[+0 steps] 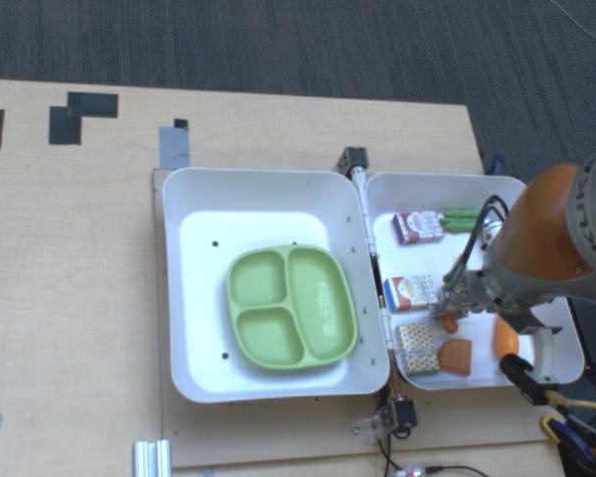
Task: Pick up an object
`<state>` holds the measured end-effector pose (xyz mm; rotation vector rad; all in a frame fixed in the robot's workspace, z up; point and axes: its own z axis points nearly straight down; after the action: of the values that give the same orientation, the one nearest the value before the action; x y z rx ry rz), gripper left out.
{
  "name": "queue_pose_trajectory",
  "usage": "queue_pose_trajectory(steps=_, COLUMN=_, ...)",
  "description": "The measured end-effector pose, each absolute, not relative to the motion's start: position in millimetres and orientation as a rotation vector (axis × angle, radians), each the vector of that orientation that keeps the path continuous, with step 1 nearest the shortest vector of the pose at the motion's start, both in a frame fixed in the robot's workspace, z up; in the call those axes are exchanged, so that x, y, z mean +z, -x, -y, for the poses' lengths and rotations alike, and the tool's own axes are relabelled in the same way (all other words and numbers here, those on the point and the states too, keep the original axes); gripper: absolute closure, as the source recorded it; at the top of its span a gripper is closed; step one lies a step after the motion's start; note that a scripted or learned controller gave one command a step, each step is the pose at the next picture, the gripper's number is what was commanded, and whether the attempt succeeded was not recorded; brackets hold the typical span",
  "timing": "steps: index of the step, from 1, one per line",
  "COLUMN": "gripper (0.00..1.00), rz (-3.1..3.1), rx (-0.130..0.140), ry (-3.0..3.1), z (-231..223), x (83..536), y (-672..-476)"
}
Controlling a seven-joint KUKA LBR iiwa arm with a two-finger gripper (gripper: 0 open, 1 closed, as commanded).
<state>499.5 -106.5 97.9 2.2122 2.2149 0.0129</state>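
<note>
Two white bins (174,266) on wooden bench (70,296)

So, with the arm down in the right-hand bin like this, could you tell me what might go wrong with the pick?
1. The small items lie crowded: the hand is low among a red-and-white carton, a patterned square packet and a brown-orange wedge, so it may nudge or catch a neighbour.
2. The arm hides its own target from the camera, so a missed grasp might go unnoticed.
</note>
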Motion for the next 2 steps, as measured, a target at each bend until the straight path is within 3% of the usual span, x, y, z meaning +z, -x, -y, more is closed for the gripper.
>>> queue_pose_trajectory(steps=1, gripper=1.00, rz=-2.225, rx=0.008, ry=-2.213, z=51, x=186, y=-557.2)
queue_pose_trajectory(steps=2, gripper=1.00, rz=-2.223, rx=0.003, ry=-2.218, z=34, x=202, y=-493.4)
